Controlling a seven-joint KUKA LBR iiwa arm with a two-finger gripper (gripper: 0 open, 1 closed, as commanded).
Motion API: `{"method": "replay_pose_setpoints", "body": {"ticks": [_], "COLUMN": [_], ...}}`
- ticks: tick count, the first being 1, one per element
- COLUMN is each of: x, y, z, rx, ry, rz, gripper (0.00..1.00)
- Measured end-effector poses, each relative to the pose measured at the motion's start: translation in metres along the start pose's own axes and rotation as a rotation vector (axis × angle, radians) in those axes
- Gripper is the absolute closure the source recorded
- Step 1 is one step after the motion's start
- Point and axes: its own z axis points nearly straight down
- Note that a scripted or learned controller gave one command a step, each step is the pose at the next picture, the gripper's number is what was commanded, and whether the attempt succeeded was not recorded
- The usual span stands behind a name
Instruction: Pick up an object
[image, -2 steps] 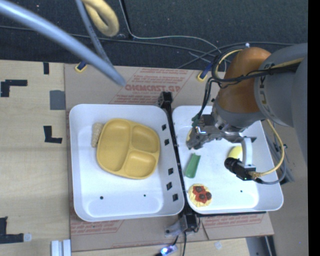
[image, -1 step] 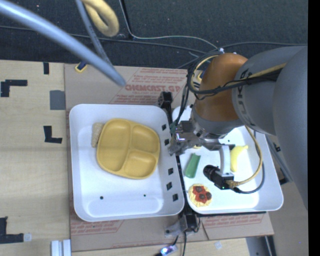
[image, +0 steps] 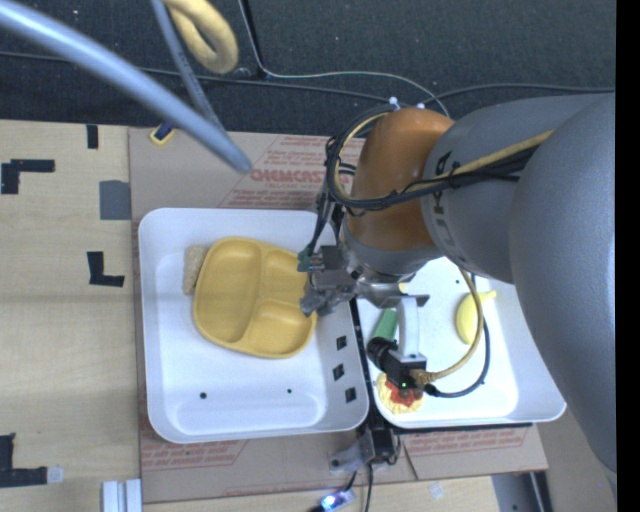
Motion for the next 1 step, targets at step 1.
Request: {"method": "replay_pose_setpoints", "body": {"ticks": [1], "x": [-0.0038], "y": [0.0004], "z": [0.0003], "rx": [0.000], "ry": [-0.002], "rz": [0.005], "gripper": [0.00]}}
